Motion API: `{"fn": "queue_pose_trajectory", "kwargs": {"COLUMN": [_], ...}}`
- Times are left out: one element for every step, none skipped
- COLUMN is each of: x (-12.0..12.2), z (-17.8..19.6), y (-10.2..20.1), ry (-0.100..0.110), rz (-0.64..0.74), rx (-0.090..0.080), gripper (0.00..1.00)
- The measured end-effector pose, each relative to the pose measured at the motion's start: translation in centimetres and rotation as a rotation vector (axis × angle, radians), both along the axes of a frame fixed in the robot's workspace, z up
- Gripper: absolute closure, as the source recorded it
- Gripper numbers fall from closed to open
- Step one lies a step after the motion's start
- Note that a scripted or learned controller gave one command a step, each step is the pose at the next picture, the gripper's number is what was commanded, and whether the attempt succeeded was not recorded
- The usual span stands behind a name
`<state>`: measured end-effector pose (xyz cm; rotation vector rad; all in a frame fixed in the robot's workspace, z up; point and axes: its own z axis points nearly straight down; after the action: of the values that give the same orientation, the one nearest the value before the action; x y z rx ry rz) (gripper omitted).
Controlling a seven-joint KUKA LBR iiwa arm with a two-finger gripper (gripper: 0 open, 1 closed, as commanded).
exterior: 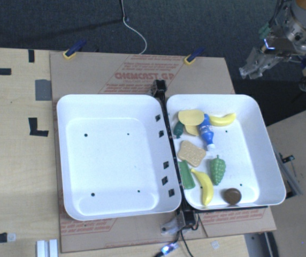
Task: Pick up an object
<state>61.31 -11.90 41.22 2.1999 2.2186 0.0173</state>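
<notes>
Item: small yellow plastic toy banana (222, 119) | light, stiff, slick; grasp mid-curve | below-left of tool (251, 72) | tool grip state: cannot tell

My bench (14, 143) is pale wood with dark marks. A brown cardboard sheet (142, 74) lies on it, clipped at 2 top corners, and 2 white bins (110, 208) sit side by side on that.

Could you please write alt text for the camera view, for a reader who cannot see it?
Two white bins sit side by side on a bench; the right bin holds toy food, including two bananas, bread and a blue bottle. The gripper hangs above and beyond the right bin, at the view's upper right, away from the objects.
</notes>
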Motion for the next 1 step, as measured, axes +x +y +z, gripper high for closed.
{"fn": "queue_pose_trajectory", "kwargs": {"x": [5.78], "z": [10.89], "y": [1.54], "ry": [0.005], "rz": [-0.003], "rx": [0.000], "gripper": [1.00]}}
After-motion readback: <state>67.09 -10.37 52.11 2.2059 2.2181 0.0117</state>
